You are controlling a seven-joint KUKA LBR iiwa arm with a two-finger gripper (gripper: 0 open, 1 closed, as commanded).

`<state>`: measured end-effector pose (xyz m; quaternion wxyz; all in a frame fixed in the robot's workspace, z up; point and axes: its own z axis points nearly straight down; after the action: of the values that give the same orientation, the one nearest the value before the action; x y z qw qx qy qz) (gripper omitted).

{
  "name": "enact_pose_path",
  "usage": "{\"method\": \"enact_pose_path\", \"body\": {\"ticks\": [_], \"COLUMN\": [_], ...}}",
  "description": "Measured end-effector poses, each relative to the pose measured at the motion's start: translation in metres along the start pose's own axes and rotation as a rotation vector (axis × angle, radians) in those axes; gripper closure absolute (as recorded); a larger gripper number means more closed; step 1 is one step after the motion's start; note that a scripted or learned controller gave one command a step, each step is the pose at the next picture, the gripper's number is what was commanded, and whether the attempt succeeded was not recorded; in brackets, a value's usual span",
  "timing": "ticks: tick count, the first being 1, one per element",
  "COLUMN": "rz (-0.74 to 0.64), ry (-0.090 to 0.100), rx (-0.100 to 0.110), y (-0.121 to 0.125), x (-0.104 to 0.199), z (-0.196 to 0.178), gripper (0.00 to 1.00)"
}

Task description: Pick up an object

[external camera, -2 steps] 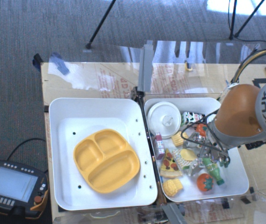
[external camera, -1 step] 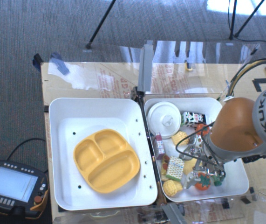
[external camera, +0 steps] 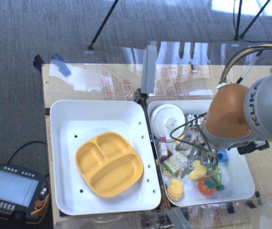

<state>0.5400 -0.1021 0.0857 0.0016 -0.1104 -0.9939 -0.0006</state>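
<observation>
My gripper (external camera: 191,162) hangs low in the right bin (external camera: 248,175), below the orange wrist band, among a cluster of toy foods. Directly around it lie a checkered yellow-and-white piece (external camera: 175,162) on its left and a yellow fruit (external camera: 197,171) just below it. A corn cob (external camera: 175,190) lies toward the bin's front, with a red tomato (external camera: 206,186) and a green piece (external camera: 217,178) to the right. A dark red bottle (external camera: 163,147) lies by the bin's left wall. Nothing is visibly held.
A white round bowl (external camera: 167,118) sits at the back of the right bin and a small blue item (external camera: 222,155) beside the arm. The left bin (external camera: 64,128) holds a yellow divided plate (external camera: 108,163). A teach pendant (external camera: 14,190) lies on the floor at left.
</observation>
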Motion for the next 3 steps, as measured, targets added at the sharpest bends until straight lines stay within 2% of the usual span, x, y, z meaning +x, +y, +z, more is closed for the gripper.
{"method": "enact_pose_path", "body": {"ticks": [1,2,3], "rz": [-0.006,0.359,0.531], "ry": [0.003,0.003,0.0], "rx": [-0.001,0.002,0.001], "y": [0.002,0.0,0.005], "x": [0.0,-0.007,-0.062], "z": [-0.008,0.0,0.0], "gripper": [1.0,1.0,1.0]}}
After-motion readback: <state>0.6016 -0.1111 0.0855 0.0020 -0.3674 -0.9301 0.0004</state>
